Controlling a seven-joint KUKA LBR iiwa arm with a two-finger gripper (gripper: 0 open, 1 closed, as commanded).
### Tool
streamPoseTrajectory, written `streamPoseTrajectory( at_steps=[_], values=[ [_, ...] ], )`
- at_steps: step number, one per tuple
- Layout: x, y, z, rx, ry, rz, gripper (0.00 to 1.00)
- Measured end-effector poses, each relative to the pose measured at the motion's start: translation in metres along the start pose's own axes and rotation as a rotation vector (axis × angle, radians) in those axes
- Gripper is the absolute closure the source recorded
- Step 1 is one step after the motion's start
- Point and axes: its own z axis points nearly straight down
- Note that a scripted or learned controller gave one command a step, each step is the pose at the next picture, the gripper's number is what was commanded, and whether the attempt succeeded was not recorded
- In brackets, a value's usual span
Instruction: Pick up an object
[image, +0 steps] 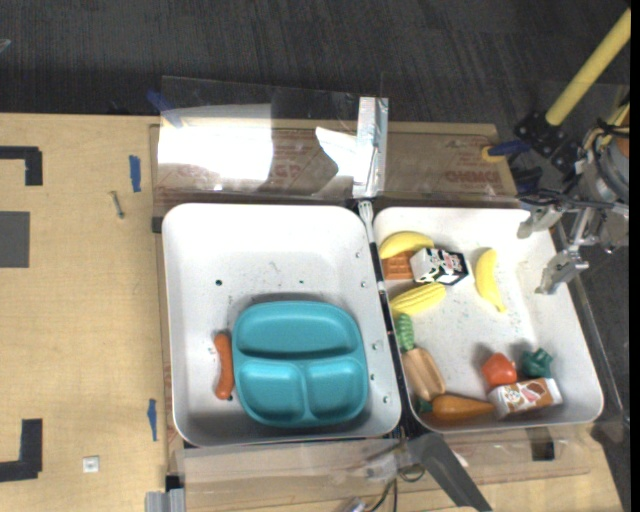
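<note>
1. The end effector (568, 250) is hanging over the right bin's (585, 345) far right rim, fingers parted, gripping nothing.
2. The nearest candidate, a banana (487, 279), is lying just left of it, apart from the milk carton (440, 266).
3. I judge it best to be centring over the banana's middle, fingers straddling its width, before descending.

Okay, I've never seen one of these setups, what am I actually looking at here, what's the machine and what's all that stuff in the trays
This is one picture from a camera fixed above a bench, looking down at a slant. The machine is a robot arm reaching in from the right; its pincer hangs over the right bin's edge with nothing between its fingers. Its job is to pick something up. The left bin holds a teal divided plate and an orange sausage-shaped toy beside it. The right bin holds toy food: a banana, corn, a carrot, a tomato, a small carton and more.
</note>
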Motion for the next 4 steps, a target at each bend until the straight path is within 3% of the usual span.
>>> streamPoseTrajectory(
  at_steps=[1,2,3,4],
  values=[
    [-0.033,-0.021,0.134,0.002,-0.011,-0.167,0.00],
    [-0.026,0.028,0.161,-0.001,-0.002,-0.064,0.00],
    [-0.031,0.030,0.147,0.001,-0.016,-0.065,1.00],
    [-0.060,-0.001,-0.019,0.004,-0.016,0.093,1.00]
  ],
)
